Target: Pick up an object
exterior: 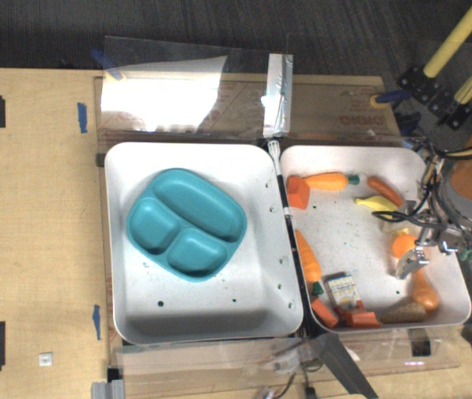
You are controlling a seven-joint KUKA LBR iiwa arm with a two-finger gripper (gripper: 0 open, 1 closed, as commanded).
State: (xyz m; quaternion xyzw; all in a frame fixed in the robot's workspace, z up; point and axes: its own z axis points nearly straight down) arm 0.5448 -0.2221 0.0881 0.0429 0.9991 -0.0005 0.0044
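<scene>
The gripper (412,260) hangs low at 3 o'clock of the right bin (348,223), its fingers narrow and holding nothing, touching an orange piece (403,244); the pick remains undone.

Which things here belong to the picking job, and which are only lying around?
For the job:
- pincer, low over the right bin
- toy foods in that bin: carrot, banana, orange pieces near the pincer

Lying about:
- teal divided plate in the left bin
- clear plastic sheet behind the bins
</scene>
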